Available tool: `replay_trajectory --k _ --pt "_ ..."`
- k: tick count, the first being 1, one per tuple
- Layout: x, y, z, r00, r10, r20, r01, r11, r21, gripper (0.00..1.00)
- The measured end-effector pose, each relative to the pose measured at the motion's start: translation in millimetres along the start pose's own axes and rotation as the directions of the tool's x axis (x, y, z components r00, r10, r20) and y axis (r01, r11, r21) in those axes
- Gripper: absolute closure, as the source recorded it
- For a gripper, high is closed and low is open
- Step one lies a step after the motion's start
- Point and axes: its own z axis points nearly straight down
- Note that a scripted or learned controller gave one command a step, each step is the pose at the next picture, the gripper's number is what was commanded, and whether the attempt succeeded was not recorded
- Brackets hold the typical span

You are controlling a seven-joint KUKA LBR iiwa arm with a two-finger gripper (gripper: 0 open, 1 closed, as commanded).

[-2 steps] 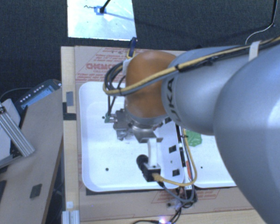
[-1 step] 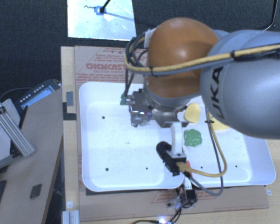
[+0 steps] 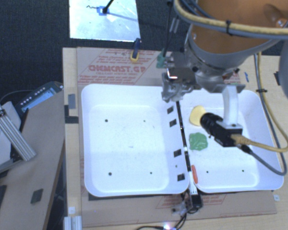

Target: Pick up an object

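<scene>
1. Camera view, looking down on both bins: the arm (image 3: 240, 18) fills the upper right of the frame, and its gripper (image 3: 175, 87) sits at upper centre, over the top end of the seam between the left bin (image 3: 125, 143) and the right bin (image 3: 240, 176).
2. Jaw state: I cannot tell. The gripper body hides its working end from this angle, and I see nothing held there.
3. Candidate things, all in the right bin, right of centre in the frame: a yellow piece (image 3: 197, 114), a green piece (image 3: 198, 141) just below it, and a small orange piece (image 3: 195, 174) lower down beside the seam wall.
4. A black camera module (image 3: 220, 129) on a white bracket hangs just right of the yellow and green pieces and partly covers the yellow one.
5. Handling judgement, green piece: irregular, matte outline; probably light and soft, likely to give under squeeze. I would close across its narrower width, near the middle.
6. Handling judgement, yellow piece: rounded, smooth-looking, probably light; it may slip or roll. Grip across the centre.
7. Orange piece: thin and close to the wall; the poorest choice.
</scene>
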Motion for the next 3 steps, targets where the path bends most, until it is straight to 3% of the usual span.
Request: replay_trajectory --k 1,2,3 --pt "-14 0 -78 1.000 0.000 0.003 0.000 1.000 0.009 1.00" --pt "-80 74 -70 1.000 0.008 0.010 -0.008 1.000 0.017 1.00" --pt "-16 -1 23 1.000 -0.010 0.007 0.009 0.999 0.031 1.00"
